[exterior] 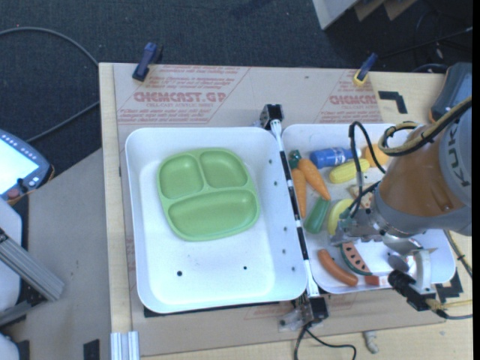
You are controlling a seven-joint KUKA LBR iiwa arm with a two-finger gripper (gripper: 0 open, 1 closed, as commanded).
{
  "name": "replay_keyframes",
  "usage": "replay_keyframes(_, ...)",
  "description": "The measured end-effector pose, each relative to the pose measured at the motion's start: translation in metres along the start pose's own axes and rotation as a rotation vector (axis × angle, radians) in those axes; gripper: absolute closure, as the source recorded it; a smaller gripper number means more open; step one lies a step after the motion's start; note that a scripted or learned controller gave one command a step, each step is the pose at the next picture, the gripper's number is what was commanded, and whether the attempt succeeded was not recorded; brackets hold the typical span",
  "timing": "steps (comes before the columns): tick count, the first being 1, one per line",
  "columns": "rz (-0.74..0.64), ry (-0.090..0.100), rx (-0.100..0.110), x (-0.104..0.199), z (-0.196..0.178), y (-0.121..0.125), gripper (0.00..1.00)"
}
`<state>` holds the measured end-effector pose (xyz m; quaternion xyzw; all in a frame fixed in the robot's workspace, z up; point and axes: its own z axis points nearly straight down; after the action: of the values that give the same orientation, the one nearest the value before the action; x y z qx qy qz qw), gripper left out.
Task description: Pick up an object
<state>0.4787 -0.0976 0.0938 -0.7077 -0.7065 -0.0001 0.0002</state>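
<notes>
The right bin [324, 127] holds several toy foods. An orange carrot [310, 177], a blue bottle [328, 157] and a yellow corn piece [343, 172] lie at its back left. A green cucumber [316, 214] and a yellow-green fruit [339, 210] sit mid-left. A watermelon slice [352, 258] and a red sausage [336, 268] lie near the front. My gripper [351, 229] is low in this bin, just behind the watermelon slice and right of the fruit. The wrist hides what lies beneath it.
The left bin [202, 272] holds a green divided plate [208, 193]. A black divider [289, 193] runs between the bins. The arm's orange band [416, 182] and cables cover the right bin's right half. Blue clamps [145, 61] sit at the board's back edge.
</notes>
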Motion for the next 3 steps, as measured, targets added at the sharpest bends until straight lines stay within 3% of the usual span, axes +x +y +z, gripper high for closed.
replay_keyframes(1, 0.000, 0.000, 0.000, 0.0001, 0.0000, 0.0000, 0.00)
replay_keyframes(2, 0.001, 0.000, -0.001, 0.0005, -0.0096, 0.0000, 1.00)
replay_keyframes(3, 0.000, 0.000, 0.000, 0.0005, -0.0095, 0.0000, 0.00)
